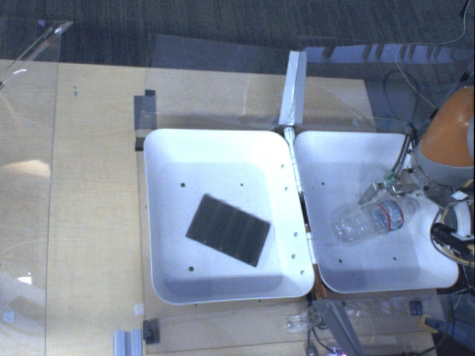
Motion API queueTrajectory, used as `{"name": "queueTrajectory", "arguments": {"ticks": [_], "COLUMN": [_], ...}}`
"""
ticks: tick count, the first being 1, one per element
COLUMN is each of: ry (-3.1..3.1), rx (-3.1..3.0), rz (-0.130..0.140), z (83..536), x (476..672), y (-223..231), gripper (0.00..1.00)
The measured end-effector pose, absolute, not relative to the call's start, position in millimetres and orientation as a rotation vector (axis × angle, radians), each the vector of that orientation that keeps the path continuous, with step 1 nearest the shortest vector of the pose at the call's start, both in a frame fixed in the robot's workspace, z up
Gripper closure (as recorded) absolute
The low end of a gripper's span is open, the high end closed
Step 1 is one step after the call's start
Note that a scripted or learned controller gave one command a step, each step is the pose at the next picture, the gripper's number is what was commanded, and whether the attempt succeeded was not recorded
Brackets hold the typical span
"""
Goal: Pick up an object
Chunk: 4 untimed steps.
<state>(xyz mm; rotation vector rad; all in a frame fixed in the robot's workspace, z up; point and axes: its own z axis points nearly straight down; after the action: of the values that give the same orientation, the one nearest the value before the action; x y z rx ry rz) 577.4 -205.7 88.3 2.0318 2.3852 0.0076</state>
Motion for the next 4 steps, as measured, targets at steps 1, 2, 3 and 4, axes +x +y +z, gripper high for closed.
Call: {"name": "queueTrajectory", "arguments": {"ticks": [1,2,3,4], "ry": [2.38,2.396,2.412,2.409], "rx": [2.036,2.013,1.99,1.986], "rz": [0.009,0.01,0.012,0.019], "z": [88.9,89.3,89.5,101.3], "x": [540.7,509.3,492.0,494.7], "y": [-205.6,-206.0,-205.9,-205.1], "gripper": [0.0,0.0,0.0,1.0]}}
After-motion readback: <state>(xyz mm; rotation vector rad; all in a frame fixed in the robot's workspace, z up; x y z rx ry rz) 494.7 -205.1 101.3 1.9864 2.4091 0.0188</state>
